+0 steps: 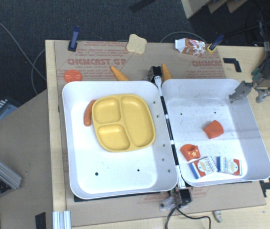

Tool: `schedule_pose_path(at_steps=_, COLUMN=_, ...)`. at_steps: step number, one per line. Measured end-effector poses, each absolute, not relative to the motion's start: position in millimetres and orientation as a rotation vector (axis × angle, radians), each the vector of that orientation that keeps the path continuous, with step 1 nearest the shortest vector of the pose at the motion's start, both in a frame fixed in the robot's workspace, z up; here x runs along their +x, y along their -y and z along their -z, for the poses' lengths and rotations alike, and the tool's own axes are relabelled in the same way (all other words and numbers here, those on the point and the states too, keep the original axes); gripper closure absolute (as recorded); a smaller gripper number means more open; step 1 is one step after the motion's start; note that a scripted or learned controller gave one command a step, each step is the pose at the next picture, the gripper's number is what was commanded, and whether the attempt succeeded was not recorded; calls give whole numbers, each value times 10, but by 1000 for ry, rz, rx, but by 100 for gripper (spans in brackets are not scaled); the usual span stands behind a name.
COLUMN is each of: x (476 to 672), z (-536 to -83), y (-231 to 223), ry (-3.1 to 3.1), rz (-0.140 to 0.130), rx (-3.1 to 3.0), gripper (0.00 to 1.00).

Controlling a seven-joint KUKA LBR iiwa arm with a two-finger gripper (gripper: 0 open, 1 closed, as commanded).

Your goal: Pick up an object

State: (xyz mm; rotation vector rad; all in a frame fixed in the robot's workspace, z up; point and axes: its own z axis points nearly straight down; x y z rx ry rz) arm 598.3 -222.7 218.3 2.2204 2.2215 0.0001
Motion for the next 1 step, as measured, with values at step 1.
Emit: schedule_pose_path(at_steps=1, x=5799, z=-842, y=1599, ry=-2223, rz=-1, rx=2221, gripper=0)
